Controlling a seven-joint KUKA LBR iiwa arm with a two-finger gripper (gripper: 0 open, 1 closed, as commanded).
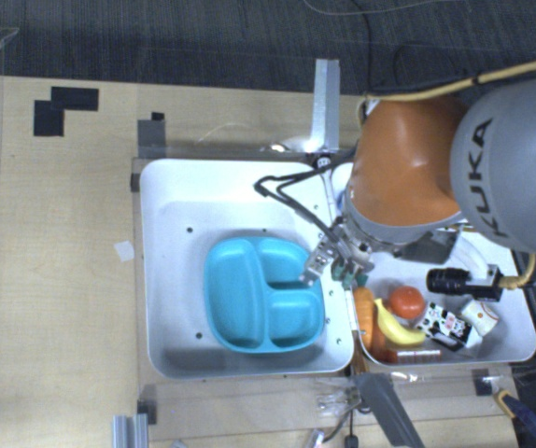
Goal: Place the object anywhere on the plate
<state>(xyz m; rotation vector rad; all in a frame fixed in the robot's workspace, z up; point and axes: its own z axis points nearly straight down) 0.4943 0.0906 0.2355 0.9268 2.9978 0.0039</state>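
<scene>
So right now the gripper [335, 264] is hovering over the seam between the two bins, just beside the right edge of the blue divided plate [240, 292] that's sitting in the left bin [170, 250]. You're not getting a clear look at the claw from this angle because the wrist is hanging over it, so I can't tell if it's apart, together or clamped on anything. I'm not seeing an object plainly in it either. The candidates are all lying in the right bin [520, 339]: a carrot [365, 314] against the left wall, a banana [397, 328] touching it, a red tomato-looking thing [406, 301] just behind the banana, and a black-and-white packet [444, 327] beside them. If you're carrying something, I'd be shifting left until you're sitting over one of the plate's compartments, then going low before letting go so it isn't bouncing over the rim. If you're empty, I'd be going for the carrot since it's nearest, and watching that bin wall.
</scene>
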